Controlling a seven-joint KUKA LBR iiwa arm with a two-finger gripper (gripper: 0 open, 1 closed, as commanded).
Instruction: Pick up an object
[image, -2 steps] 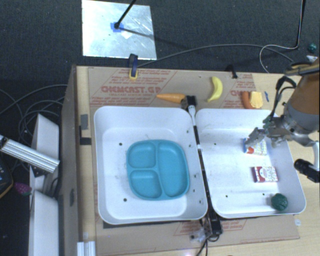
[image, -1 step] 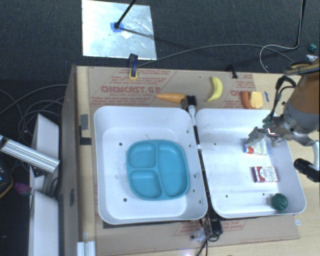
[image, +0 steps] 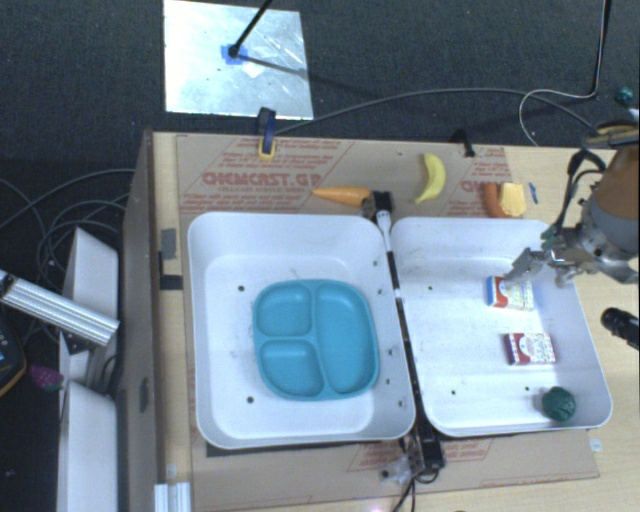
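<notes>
End effector (image: 533, 262) above white-blue box (image: 510, 293) — right bin (image: 450, 330).

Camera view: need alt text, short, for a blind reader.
The gripper hangs over the right bin beside a small blue-and-white box, with a red-and-white box and a dark green ball nearer the front. The left bin holds a blue divided tray.

My jaws (image: 528, 266) hang over the right bin (image: 450, 400), above a carton (image: 511, 293); a box (image: 528, 348) and ball (image: 558, 403) lie nearer. The tray (image: 315, 338) sits in the left bin (image: 215, 300).
</notes>
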